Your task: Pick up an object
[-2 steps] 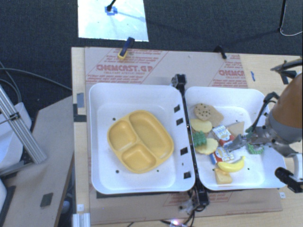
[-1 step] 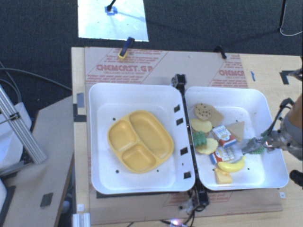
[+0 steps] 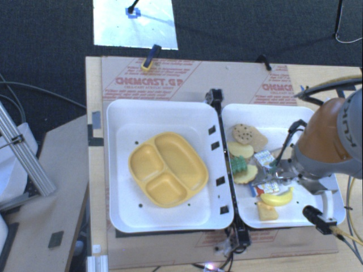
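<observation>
Gripper (image 3: 271, 174) low in the right bin (image 3: 326, 211), centre-right of frame, silvery fingers buried in the toy food pile; finger state can't be told from this angle, nothing visibly held between them. Just below the gripper: yellow banana (image 3: 278, 197), curved, lying flat, touching or nearly touching the gripper's underside. Below that a small yellow-orange block (image 3: 267, 212) near the bin's lower edge. Left of the gripper a green toy (image 3: 238, 164) sitting against a pale yellow round piece (image 3: 246, 175). Above those, another pale yellow slice (image 3: 240, 149), and a tan chocolate-chip cookie (image 3: 246, 134) toward the bin's upper left. A small white-blue packet (image 3: 263, 158) just upper left of the gripper. Arm (image 3: 323, 137) enters from the right edge, orange band above grey wrist, covering the right part of the bin. Left bin (image 3: 164, 109), centre of frame, holds a yellow three-compartment tray (image 3: 168, 169), tilted diagonally, lying flat. Both bins rest on a board with red print (image 3: 150, 81). Upper left of frame: pale sheet (image 3: 134, 17) on dark floor, with a small blue marker on it.
</observation>
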Available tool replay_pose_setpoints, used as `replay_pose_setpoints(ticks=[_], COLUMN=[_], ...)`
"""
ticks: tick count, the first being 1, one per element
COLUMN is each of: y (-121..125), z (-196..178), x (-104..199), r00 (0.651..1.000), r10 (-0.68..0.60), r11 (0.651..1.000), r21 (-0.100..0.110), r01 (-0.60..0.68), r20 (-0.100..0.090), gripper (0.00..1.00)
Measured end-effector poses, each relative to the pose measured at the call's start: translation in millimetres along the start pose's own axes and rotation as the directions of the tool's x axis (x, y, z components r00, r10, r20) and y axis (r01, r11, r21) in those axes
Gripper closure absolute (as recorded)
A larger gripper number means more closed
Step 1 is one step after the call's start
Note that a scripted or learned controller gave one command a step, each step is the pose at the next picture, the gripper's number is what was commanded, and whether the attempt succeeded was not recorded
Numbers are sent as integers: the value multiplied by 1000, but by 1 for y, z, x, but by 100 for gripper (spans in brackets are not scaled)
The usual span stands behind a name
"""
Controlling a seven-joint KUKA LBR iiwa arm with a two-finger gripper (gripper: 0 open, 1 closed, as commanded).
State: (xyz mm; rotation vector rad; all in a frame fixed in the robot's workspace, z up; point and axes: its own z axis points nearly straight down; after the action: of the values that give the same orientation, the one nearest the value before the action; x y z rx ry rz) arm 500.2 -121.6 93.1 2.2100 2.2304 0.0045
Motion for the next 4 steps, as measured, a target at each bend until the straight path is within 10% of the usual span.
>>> replay_pose_setpoints(ticks=[1,2,3,4], y=[-12,-15,11,22], z=[-107,-13,-5,-97], x=[13,-66,-4,88], r00=[1000,1000,1000,1000], r10=[3,14,8,-5], r11=[1000,1000,1000,1000], r21=[-6,4,-5,-7], r01=[-3,-14,-8,5], r20=[2,2,0,-2], gripper=[0,0,0,0])
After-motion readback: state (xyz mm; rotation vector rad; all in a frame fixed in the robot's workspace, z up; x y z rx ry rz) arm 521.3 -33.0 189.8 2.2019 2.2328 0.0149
